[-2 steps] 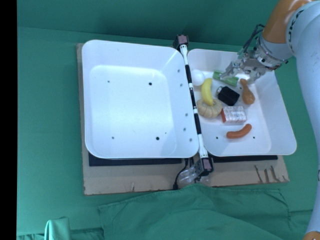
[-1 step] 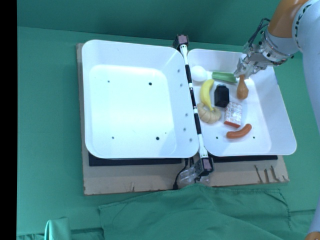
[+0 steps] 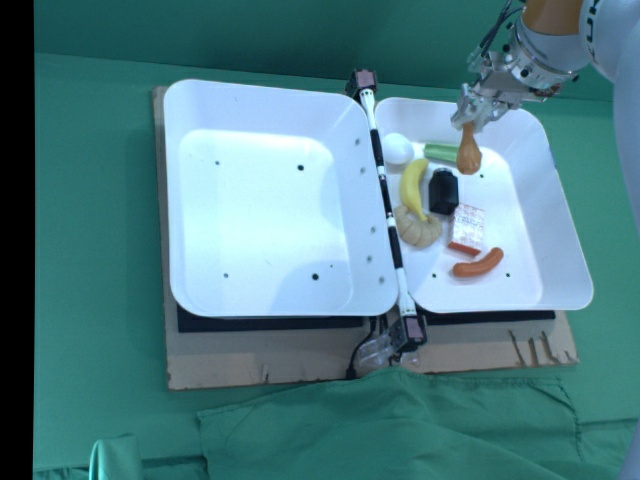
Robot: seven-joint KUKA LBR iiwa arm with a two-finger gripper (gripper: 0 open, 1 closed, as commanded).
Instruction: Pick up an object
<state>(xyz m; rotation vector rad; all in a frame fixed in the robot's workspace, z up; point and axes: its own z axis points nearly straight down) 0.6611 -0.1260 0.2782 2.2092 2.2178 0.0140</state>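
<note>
My jaws (image 3: 472,118), upper right of frame: pinching a brown drumstick-shaped toy (image 3: 468,149), hanging above the right white bin (image 3: 556,230). Beneath: green cylinder (image 3: 439,152), white egg (image 3: 397,148), yellow banana (image 3: 413,184), black block (image 3: 443,190).

Two white bins: left bin (image 3: 262,118), right bin (image 3: 545,208). One white egg (image 3: 397,148). One banana (image 3: 413,184). One green vegetable piece (image 3: 438,152). One black block (image 3: 443,191). One croissant (image 3: 418,228). One red-and-white packet (image 3: 467,229). One sausage (image 3: 477,263). One brown drumstick (image 3: 468,148). One gripper (image 3: 478,111).
</note>
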